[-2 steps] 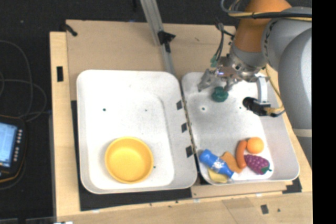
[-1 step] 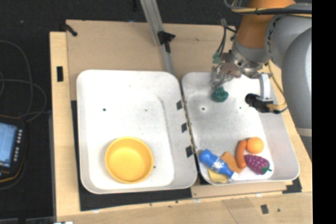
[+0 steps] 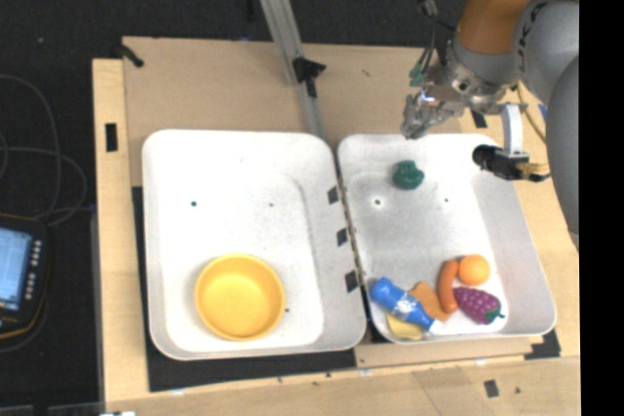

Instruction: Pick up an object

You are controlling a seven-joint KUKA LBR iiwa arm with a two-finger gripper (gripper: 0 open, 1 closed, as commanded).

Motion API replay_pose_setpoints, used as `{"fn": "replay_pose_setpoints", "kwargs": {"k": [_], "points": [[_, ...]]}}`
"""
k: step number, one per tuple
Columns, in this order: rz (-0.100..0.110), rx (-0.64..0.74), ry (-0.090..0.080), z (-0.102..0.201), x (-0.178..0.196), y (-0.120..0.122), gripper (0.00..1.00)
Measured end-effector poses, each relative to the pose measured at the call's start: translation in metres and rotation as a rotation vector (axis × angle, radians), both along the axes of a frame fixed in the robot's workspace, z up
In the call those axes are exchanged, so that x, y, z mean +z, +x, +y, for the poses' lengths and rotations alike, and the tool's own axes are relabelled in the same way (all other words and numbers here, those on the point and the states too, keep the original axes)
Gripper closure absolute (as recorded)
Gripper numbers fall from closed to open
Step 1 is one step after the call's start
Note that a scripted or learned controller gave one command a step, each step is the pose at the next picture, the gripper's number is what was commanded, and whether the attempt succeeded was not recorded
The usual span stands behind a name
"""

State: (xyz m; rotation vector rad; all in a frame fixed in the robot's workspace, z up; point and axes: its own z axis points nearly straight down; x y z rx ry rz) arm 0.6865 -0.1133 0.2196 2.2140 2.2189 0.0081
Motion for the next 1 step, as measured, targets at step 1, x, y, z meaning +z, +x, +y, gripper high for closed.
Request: {"fn": "replay_pose_setpoints", "kwargs": {"k": [1], "points": [[0.002,0.001,0.000,-0.0015,0.0426,0.0013,1.00]]}}
